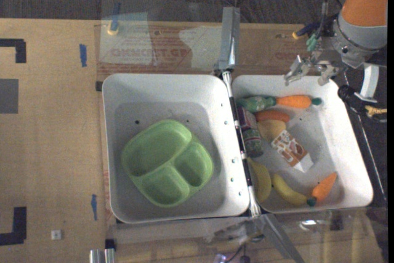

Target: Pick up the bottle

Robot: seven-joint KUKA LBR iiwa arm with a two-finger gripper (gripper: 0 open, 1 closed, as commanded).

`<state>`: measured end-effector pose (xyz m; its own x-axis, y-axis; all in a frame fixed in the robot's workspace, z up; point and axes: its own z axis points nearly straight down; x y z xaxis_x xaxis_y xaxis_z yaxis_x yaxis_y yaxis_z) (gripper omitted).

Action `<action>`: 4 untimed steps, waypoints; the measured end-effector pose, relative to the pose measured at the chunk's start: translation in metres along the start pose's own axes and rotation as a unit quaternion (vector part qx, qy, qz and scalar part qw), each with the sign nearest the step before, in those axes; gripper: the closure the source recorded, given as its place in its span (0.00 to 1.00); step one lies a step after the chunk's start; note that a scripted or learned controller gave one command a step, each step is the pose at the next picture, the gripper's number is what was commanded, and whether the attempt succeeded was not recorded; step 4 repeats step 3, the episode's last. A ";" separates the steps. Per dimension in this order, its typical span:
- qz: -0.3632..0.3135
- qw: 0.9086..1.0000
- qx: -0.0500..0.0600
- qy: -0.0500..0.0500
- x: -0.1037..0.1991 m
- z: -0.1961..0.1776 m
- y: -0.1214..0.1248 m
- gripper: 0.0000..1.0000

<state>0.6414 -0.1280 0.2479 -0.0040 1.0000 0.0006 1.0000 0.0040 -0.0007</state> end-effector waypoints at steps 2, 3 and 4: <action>0.176 0.984 -0.001 -0.001 0.060 -0.121 0.026 1.00; 0.264 0.965 0.000 -0.001 0.050 -0.121 0.021 1.00; 0.264 0.965 0.000 -0.001 0.050 -0.121 0.021 1.00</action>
